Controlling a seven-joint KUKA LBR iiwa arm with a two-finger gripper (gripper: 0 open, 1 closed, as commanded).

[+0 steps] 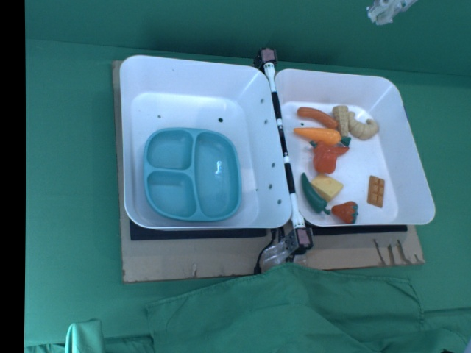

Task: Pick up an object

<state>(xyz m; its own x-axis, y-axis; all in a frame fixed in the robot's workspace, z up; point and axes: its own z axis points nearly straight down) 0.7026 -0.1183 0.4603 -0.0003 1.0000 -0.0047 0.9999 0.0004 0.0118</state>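
Note:
My gripper (384,7) hangs at the top right of the camera view, high above and behind the right bin (412,149). Nothing shows between its pale fingers. In the right bin lie several toy foods: a red sausage (316,115), an orange carrot (318,134), a tan peanut-shaped piece (355,123), a red pepper (328,157), a yellow wedge (327,187), a green pod (312,195), a small strawberry-like piece (345,212) and a brown chocolate bar (376,191).
The left bin (140,87) holds a teal plate (193,173) with three compartments. A black-and-white hinge strip (280,138) runs between the bins. Both bins rest on a cardboard sheet (184,263). Green cloth (294,307) bunches at the front.

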